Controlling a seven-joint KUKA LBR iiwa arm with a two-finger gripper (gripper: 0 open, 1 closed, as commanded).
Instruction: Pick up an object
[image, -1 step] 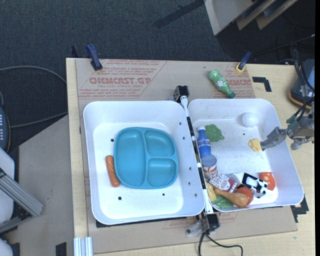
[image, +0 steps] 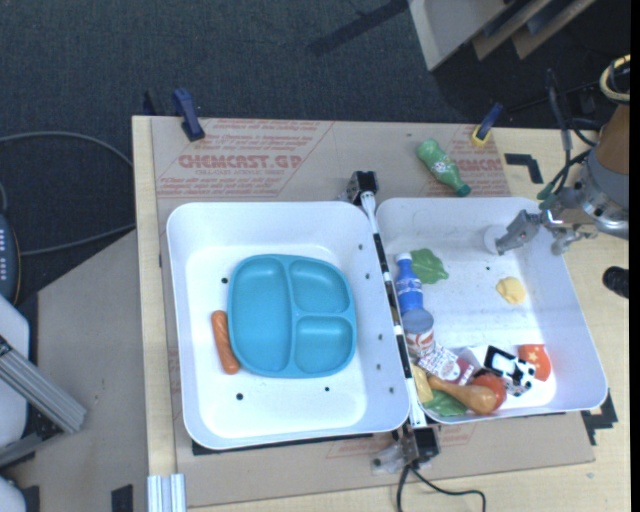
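The end effector (image: 520, 232) hangs over the upper right part of the right bin (image: 470, 215), the arm entering from 3 o'clock. Whether it is open or closed I cannot tell at this angle; nothing shows in its grip.

The nearest loose thing is a small yellow piece (image: 511, 290), lying on the bin floor just toward 6 o'clock from the end effector and apart from it. A green leaf (image: 428, 266) lies toward 9 o'clock from the end effector, well apart, near the bin's left wall. Just beside the leaf, along that wall, a blue bottle (image: 407, 286) lies lengthwise, and a can (image: 417, 323) sits at its 6 o'clock end.

The rest is heaped in the bin's 6 o'clock corner: a red-and-white packet (image: 442, 361), an orange carrot (image: 468, 394), a tomato (image: 536, 358) and a black-and-white toy (image: 510, 368), all touching or nearly so, far from the end effector.

The left bin (image: 190, 230) holds a blue tray (image: 292, 313) with 3 compartments, and a sausage (image: 224, 341) lies just beside the tray at its 9 o'clock edge.

Outside the bins, a green bottle (image: 442, 166) lies on the counter (image: 270, 160) toward 11 o'clock from the end effector, beyond the right bin's rim.
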